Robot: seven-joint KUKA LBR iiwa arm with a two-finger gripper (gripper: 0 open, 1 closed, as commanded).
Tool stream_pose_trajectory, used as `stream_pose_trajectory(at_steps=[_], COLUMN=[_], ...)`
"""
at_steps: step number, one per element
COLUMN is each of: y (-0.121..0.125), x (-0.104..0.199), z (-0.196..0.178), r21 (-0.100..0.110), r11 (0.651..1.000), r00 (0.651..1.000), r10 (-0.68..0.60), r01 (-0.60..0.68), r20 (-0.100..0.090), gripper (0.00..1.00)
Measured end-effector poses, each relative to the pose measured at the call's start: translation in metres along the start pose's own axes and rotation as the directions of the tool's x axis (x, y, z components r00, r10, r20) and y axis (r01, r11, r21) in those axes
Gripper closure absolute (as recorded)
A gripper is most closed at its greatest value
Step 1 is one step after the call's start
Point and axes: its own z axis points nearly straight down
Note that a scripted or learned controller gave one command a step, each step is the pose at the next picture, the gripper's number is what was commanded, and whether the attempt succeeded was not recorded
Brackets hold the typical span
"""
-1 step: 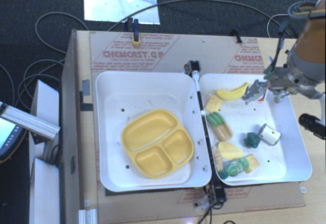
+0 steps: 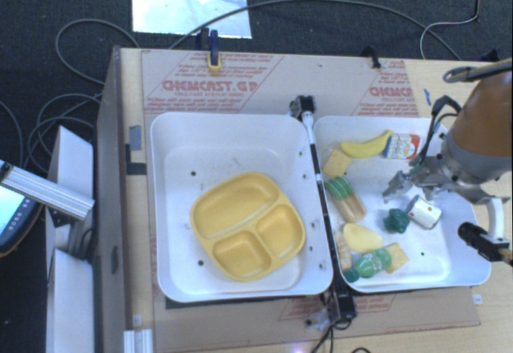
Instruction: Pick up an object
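My gripper hangs low over the right bin, near its middle, reaching in from the right under the grey and orange arm. Its fingers stand apart, open, with nothing between them. Just below it lie a dark green toy and a small white cylinder. A yellow banana and a white and red packet lie at the bin's far side. A green and tan striped piece is to the gripper's left.
Near the right bin's front lie a yellow lemon-like piece, a green toy and a tan block. The left bin holds a yellow divided plate. A black divider separates the bins.
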Motion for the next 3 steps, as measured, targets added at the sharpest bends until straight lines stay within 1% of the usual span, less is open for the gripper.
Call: stream_pose_trajectory(at_steps=[1, 2, 3], y=[-0.013, 0.048, -0.052], x=[-0.008, 0.029, 0.016], z=[0.043, 0.067, 0.068], r21=[-0.022, -0.005, -0.002], r11=[1.0, 1.0, 1.0], r00=[1.0, 1.0, 1.0], r10=[-0.002, -0.003, 0.0], r01=[0.002, 0.003, 0.0], r20=[0.007, 0.0, 0.0], gripper=[0.0, 0.0, 0.0])
